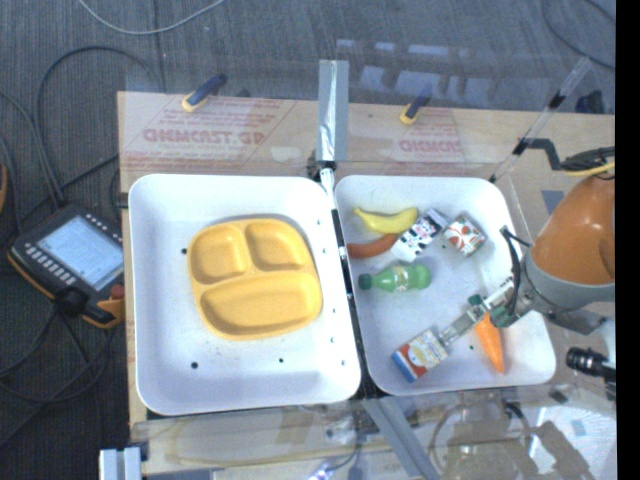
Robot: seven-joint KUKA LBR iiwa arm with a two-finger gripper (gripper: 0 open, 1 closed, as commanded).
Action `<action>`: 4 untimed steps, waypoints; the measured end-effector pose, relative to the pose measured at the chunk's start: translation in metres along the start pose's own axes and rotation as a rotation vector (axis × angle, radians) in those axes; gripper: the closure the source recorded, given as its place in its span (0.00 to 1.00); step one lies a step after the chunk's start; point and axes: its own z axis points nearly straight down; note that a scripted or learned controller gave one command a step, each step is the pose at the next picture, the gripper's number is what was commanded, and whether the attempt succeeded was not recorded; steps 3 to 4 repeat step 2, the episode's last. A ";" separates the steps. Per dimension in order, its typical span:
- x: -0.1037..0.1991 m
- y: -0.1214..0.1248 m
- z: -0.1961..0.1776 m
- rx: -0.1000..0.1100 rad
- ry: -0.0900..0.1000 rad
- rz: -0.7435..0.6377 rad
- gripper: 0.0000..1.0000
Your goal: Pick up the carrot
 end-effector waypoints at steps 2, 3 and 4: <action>-0.025 0.063 -0.125 0.014 0.008 0.080 1.00; -0.025 0.063 -0.125 0.014 0.008 0.080 1.00; -0.025 0.063 -0.125 0.014 0.008 0.080 1.00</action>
